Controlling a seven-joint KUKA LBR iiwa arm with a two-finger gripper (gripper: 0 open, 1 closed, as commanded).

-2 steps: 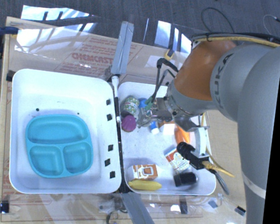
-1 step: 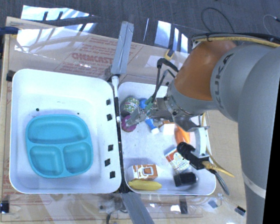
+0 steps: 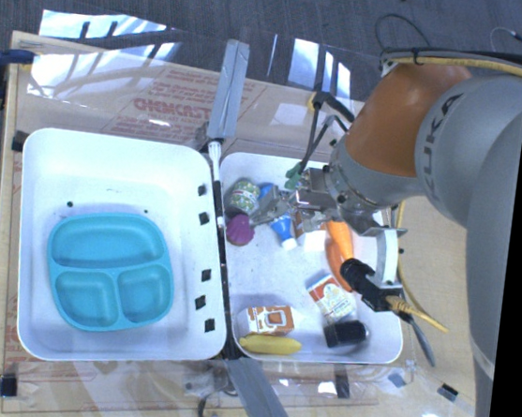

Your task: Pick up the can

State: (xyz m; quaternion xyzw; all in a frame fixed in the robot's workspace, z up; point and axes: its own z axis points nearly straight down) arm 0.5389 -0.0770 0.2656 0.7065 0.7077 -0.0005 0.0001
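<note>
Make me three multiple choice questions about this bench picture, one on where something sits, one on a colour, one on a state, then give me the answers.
1. Where does the blue divided tray lie?
A. left bin
B. right bin
C. on the bench outside the bins

2. What colour is the band on the arm?
A. green
B. orange
C. purple

3. How does the banana rest?
A. standing upright
B. hanging from the tool
C. lying flat

Answers:
1. A, since the tray sits inside the left bin.
2. B, the band above the wrist shows orange.
3. C, it lies along the near wall of the right bin, beside a small carton.
</note>
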